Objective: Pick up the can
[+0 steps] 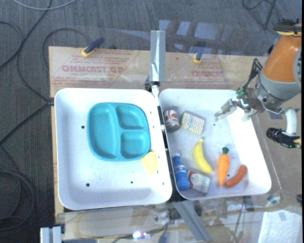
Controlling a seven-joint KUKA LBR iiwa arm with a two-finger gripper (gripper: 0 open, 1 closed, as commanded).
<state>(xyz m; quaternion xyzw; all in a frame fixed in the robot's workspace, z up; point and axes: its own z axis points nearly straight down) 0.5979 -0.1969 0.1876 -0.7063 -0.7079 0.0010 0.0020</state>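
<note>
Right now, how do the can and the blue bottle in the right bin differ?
The can is short, stubby, red and white; the blue bottle is longer, slimmer, with a white label. The can sits at the bin's far left corner; the bottle lies along the left wall nearer the front, beside the banana. Both are in the right bin, apart from the gripper.

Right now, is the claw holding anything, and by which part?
Nothing is held: the claw hovers over the right bin's upper edge, apart from the can.
</note>
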